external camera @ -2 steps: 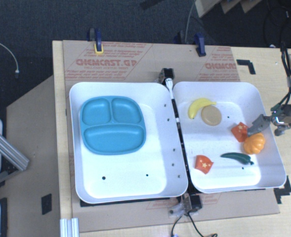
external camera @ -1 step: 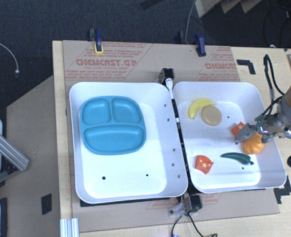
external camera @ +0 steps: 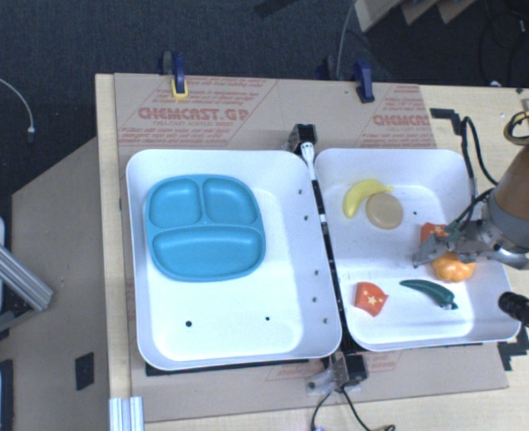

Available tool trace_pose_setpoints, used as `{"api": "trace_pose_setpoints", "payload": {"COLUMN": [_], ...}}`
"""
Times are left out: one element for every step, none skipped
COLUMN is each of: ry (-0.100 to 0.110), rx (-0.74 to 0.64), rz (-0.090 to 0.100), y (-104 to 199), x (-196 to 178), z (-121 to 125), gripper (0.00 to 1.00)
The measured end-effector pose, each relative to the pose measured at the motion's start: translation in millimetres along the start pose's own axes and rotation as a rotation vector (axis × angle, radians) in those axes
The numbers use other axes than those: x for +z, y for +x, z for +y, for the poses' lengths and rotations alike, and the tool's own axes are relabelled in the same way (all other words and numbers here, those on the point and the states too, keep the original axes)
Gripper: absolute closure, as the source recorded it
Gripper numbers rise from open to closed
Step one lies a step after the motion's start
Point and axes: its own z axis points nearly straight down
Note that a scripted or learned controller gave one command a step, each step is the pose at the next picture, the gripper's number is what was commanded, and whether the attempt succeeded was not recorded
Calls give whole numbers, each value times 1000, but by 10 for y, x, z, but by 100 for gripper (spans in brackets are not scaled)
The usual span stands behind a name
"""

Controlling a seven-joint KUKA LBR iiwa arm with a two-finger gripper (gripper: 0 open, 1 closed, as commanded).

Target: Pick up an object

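While the gripper (external camera: 444,248) sits low in the right bin (external camera: 408,335), we cannot tell how its jaws stand, though an orange fruit (external camera: 453,268) lies right under them and a small red-orange piece (external camera: 432,233) touches their far side. Just on the near side of the jaws we see a dark green pepper (external camera: 430,291), farther left a red strawberry-like piece (external camera: 370,299), and beyond them a tan disc (external camera: 384,212) against a yellow banana (external camera: 361,195); well to their left, the left bin (external camera: 156,330) carries a blue divided plate (external camera: 207,227)
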Motion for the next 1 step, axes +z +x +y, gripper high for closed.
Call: {"api": "trace_pose_setpoints", "payload": {"ry": [-4], "rx": [0], "rz": [-2], "y": [-3], "x": [-118], "z": [11], "gripper": [100]}}
